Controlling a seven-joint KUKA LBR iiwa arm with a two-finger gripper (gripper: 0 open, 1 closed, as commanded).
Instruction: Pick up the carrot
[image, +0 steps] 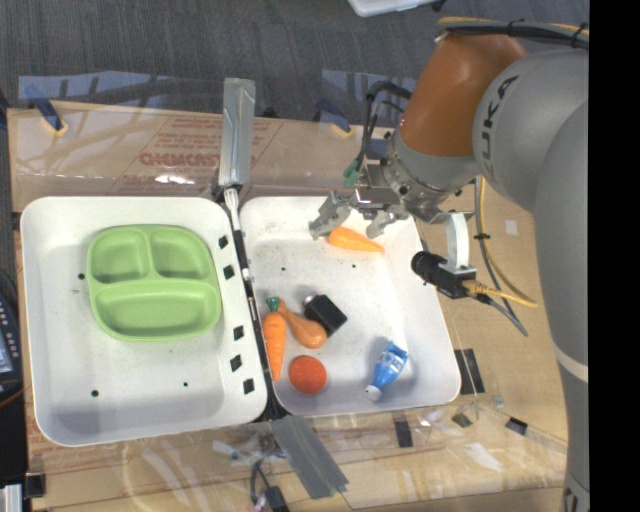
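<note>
Two carrot-like things lie in the right bin (430, 330). A carrot with a green top (274, 342) rests along the bin's left wall, pointing toward the front. A smaller plain orange carrot piece (356, 240) lies near the bin's back. My gripper (354, 222) hangs right over that piece, open, with one grey finger (324, 220) at its left end and the other near its right end. I cannot tell whether the fingers touch the piece.
Near the green-topped carrot are an orange-brown drumstick shape (303, 328), a black block (325, 313), an orange ball (308, 374) and a blue-and-white bottle (388, 368). The left bin (50, 390) holds a green divided plate (154, 280). A black cable fitting (440, 272) hangs from the arm.
</note>
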